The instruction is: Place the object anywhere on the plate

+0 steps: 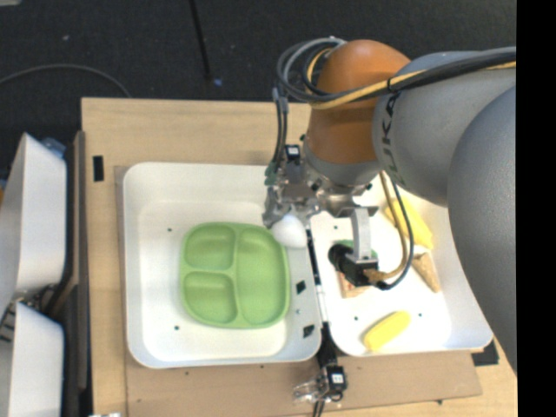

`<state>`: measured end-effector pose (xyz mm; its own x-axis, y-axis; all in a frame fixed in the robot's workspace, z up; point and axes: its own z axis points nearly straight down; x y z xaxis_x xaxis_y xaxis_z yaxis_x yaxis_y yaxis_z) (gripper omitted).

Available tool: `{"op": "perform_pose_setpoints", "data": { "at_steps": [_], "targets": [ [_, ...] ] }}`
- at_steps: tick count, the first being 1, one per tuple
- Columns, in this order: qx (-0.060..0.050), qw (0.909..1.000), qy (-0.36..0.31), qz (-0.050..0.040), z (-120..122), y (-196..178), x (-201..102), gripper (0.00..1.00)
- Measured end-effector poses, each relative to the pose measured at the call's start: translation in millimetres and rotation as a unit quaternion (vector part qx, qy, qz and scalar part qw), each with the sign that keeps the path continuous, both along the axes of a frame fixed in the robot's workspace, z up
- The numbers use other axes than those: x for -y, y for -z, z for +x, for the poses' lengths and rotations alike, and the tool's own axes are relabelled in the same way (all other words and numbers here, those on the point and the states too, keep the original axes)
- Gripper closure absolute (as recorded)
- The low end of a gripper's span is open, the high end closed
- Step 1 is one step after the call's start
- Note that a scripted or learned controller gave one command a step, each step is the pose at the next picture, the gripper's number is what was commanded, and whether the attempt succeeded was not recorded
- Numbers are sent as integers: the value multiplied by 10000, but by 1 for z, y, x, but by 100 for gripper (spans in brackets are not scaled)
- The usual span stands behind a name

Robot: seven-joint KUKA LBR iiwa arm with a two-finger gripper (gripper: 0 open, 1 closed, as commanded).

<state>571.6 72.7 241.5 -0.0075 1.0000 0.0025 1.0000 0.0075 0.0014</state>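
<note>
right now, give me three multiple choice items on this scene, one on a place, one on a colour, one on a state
1. Where does the plate lie?
A. in the left bin
B. in the right bin
C. on the bare bench

2. What colour is the plate?
A. red
B. green
C. blue

3. What lies on the plate?
A. a yellow object
B. a black object
C. nothing

Answers:
1 A, the plate sits inside the left bin's white walls.
2 B, it is light green with three compartments.
3 C, its compartments show bare, and the yellow object lies in the right bin.
</note>
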Motion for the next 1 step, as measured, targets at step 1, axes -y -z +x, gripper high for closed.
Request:
{"op": "perform_pose_setpoints", "data": {
  "at_steps": [1],
  "targets": [
    [-10,10000,-2,-1,-24,-8,-40,100]
  ]
}}
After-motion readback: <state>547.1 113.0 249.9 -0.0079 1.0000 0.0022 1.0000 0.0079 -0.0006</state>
